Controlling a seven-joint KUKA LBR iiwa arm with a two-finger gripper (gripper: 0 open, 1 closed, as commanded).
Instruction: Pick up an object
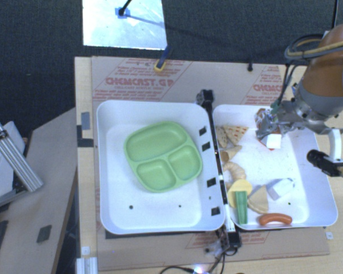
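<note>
My gripper (269,129) hangs over the back part of the right bin (314,178), coming in from the right. Right under its tip is a small white block with a red side (274,142); whether the block is gripped or just lying there I cannot tell. Several toy foods lie in this bin: flat tan wedges (231,133) at the back left, a curved beige piece (235,170), a yellow piece (240,186), a green stick (240,206), a tan wedge (258,200), an orange-red sausage (274,219) and a white-grey piece (280,187).
The left bin (111,204) holds a light green divided plate (163,156). A black divider strip (212,153) runs between the two bins. A black part of the arm (326,162) juts over the right bin's right rim.
</note>
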